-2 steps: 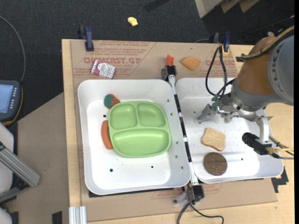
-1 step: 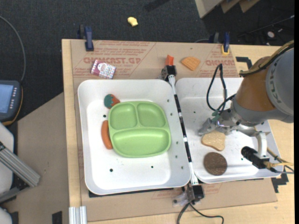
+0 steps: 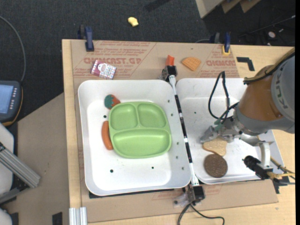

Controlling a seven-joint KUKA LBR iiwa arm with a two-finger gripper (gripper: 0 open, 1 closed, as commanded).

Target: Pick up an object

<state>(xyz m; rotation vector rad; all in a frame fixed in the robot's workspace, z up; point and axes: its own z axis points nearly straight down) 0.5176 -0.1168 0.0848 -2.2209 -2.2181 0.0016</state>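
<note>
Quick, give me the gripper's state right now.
Gripper: down in the right bin, just above the tan cracker; open or closed cannot be told, and nothing is seen held.

Illumination: bright, even, from overhead.
Glare: the two shallow white plastic bins (image 3: 93, 125) read near blown-out, surface detail washed.
Shadows: soft, short, beneath the green divided plastic tray (image 3: 139, 129).
Floor: dark grey carpet (image 3: 42, 13) underexposed.
Sharpness: moderate; small items grainy, edges slightly soft.
</note>
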